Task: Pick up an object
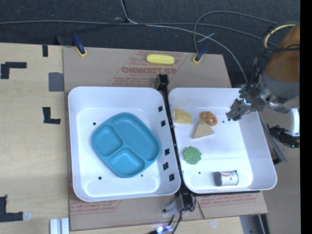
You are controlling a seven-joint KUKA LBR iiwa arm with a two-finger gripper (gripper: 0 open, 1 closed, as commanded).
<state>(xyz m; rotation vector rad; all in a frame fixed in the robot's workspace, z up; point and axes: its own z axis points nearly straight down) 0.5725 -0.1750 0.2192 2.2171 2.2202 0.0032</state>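
Can (226, 178) in right bin (258, 145) | end effector (236, 112) above rim | grip state unclear

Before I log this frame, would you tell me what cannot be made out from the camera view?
- Gripper: dark and small over the right bin; its finger state is too blurred to read.
- Arm: cut off by the right edge.
- Small can: label too small to read.
- Pretzel-like piece and two yellow wedges: too small to identify surely.
- Cardboard lettering: partly hidden by the bins.
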